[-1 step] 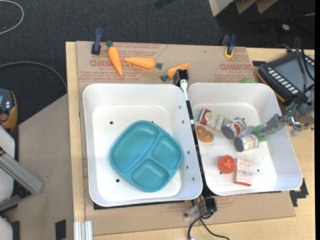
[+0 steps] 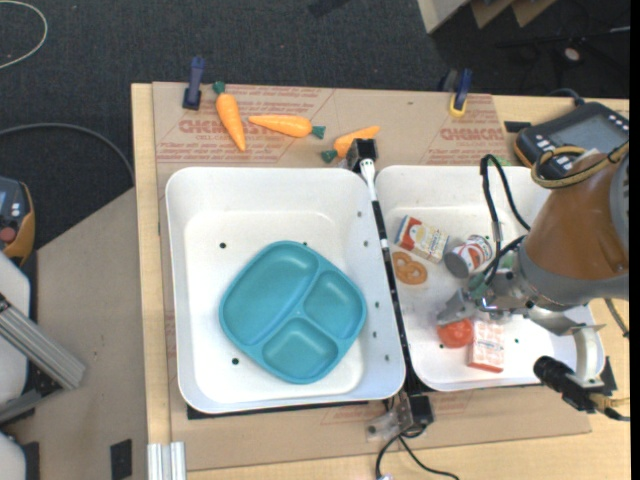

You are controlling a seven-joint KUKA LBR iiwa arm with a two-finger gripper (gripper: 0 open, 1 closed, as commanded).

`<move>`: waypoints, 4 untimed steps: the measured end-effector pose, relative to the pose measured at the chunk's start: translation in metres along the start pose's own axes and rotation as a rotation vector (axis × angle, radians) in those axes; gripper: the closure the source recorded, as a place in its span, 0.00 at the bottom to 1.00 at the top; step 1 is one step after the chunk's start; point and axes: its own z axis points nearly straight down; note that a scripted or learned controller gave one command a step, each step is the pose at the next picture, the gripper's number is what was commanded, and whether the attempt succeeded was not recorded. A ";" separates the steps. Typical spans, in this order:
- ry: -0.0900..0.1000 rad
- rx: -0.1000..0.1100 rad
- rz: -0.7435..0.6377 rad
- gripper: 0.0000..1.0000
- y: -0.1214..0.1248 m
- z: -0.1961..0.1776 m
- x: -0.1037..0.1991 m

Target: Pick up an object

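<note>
The right bin [image 2: 430, 373] holds several small items. A white and red carton [image 2: 421, 237] lies at its back left, with a silver can [image 2: 468, 256] beside it and a brown pretzel-like piece [image 2: 408, 268] in front. A red object [image 2: 456, 334] and a red and white packet [image 2: 488, 348] lie near the bin's middle. My gripper [image 2: 462, 310] hangs low over the bin, just above the red object and left of the packet. The arm's wrist hides the bin's right part.
The left bin [image 2: 190, 198] holds a teal divided plate [image 2: 292, 311]. Three toy carrots [image 2: 283, 125] lie on the cardboard behind the bins. A black-handled tool [image 2: 372, 196] rests along the divide between the bins. Blue clamps [image 2: 193, 83] grip the back edge.
</note>
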 end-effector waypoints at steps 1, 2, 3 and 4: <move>-0.005 -0.012 0.003 0.00 0.003 -0.003 0.016; -0.007 -0.016 0.006 1.00 0.004 -0.014 0.015; -0.006 -0.026 -0.003 1.00 0.072 -0.071 0.068; -0.006 -0.021 0.003 1.00 0.005 -0.147 0.085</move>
